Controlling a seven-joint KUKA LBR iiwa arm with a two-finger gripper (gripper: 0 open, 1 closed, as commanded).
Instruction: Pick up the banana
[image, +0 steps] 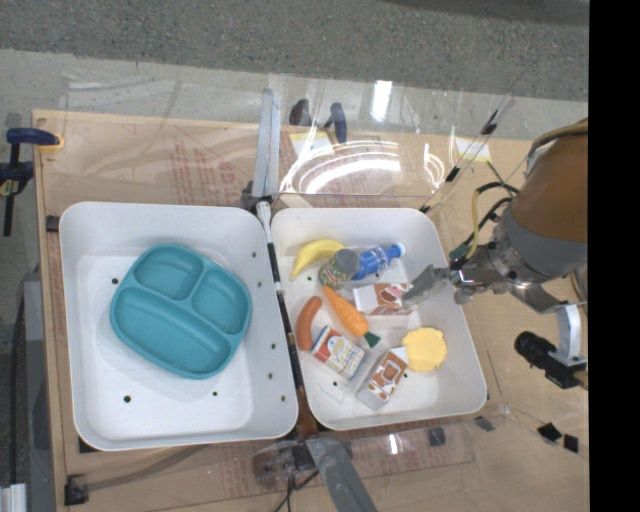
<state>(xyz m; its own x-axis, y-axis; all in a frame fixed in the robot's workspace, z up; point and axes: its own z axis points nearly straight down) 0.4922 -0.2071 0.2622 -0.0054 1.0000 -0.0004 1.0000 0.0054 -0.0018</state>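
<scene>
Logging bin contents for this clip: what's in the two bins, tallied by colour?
Yellow: 2, banana and a round yellow piece
Orange or red: 2, carrot, sausage
Blue: 2, bottle, divided tray
Printed cartons: 3
Total: 9

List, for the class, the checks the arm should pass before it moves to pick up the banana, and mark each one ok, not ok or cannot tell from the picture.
1. Banana in sight, in the right bin: ok.
2. Banana top free of other items: ok.
3. Room beside it: not ok; the blue bottle lies against its right end.
4. Gripper above the banana: not ok; it sits over the bin's right side, near a small carton.
5. Fingers ready: cannot tell.
6. Gripper free of any load: cannot tell.
</scene>
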